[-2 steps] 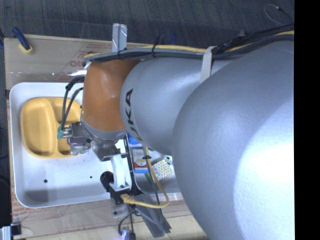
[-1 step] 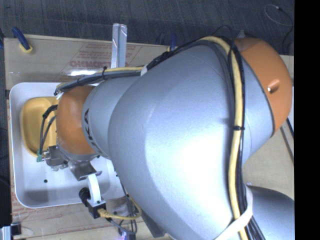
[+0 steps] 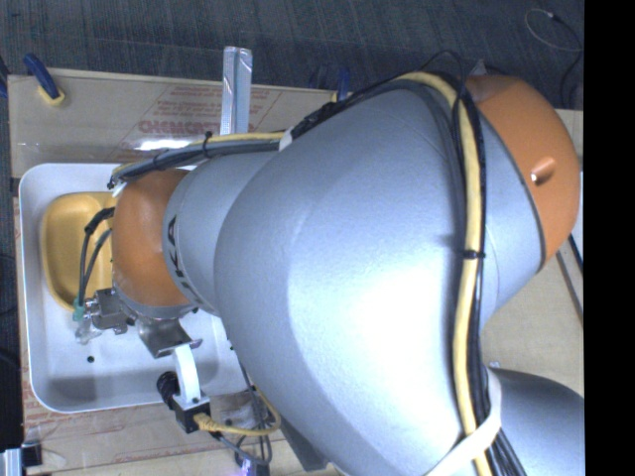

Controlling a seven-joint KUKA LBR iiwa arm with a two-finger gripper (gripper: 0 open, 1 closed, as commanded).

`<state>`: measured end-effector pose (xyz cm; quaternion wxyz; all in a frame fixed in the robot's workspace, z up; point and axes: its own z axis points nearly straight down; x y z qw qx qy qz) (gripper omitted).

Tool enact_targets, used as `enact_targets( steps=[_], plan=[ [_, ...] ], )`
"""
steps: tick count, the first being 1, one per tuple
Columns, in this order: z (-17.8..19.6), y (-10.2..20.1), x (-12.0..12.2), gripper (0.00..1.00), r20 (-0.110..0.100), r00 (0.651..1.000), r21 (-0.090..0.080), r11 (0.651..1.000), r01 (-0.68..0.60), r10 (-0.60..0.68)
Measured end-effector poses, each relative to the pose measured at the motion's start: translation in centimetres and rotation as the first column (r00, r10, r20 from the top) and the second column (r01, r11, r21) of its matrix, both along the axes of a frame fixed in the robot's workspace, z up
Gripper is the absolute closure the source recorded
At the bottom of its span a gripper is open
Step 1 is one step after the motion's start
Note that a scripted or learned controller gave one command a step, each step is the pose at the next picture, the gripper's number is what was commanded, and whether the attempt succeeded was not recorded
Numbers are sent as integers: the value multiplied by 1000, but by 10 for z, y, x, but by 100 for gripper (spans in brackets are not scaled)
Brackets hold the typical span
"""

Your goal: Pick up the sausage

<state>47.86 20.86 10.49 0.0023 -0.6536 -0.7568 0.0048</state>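
You are looking down on the grey arm (image 3: 377, 286), which covers most of the surface (image 3: 149, 97). Its orange band (image 3: 144, 246) hangs over the left white bin (image 3: 35, 286), where a yellow-gold object (image 3: 69, 241) lies beside the wrist.

Sausage hidden, no part discernible beneath the arm.

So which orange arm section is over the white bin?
The left orange section, beside the yellow object in the bin; the other orange section sits upper right.
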Motion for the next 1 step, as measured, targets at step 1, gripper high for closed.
enact_targets(
  steps=[1],
  plan=[
    [-17, -63, -3, 0, 0, 955, 0, 955, 296, -296]
  ],
)
